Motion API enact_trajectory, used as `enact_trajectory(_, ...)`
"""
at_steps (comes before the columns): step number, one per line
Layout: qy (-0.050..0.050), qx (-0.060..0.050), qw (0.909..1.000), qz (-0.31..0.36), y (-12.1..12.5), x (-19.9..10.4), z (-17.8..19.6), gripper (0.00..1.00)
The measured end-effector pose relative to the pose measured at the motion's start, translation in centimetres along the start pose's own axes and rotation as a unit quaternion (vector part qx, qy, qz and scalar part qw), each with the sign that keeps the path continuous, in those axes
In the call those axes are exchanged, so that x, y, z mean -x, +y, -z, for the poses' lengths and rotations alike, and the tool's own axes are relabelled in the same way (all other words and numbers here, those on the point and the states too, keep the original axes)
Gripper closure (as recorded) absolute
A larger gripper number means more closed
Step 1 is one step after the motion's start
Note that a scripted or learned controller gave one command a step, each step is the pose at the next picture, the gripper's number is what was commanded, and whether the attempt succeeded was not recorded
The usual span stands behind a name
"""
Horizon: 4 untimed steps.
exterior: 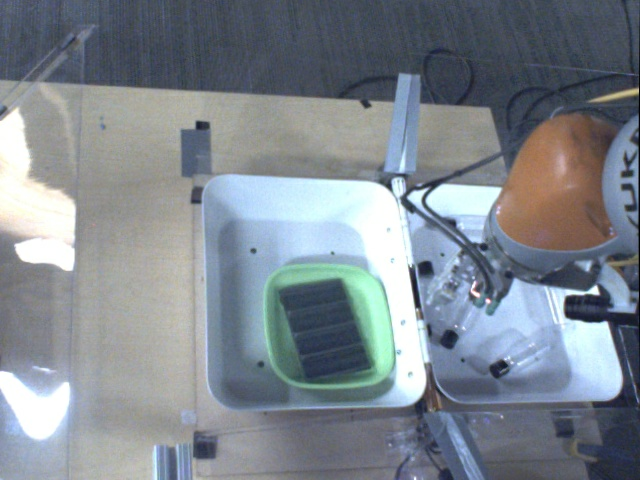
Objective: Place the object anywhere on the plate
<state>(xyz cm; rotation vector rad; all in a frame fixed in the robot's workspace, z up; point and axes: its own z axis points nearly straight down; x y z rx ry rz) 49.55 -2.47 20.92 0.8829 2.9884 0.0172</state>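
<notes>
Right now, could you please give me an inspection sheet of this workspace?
Surface: wooden bench bearing two white bins, left bin and right bin.
Job's things: green plate in the left bin, with a dark ridged block lying on it.
Clutter: small clear objects in the right bin.
Gripper: gripper over the right bin; finger state unclear.
Cables: black cables running to the arm.
Surroundings: grey carpet.
</notes>
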Motion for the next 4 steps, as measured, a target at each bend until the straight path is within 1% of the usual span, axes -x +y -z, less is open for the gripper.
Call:
enact_trajectory(1,-0.003,0.003,1.0,0.001,0.3,0.2,1.1,1.0)
enact_trajectory(2,0.008,-0.005,0.9964,0.085,1.9,-2.0,-2.3,1.0)
enact_trajectory(4,0.0,0.001,0.9964,0.085,2.4,-1.6,0.0,1.0)
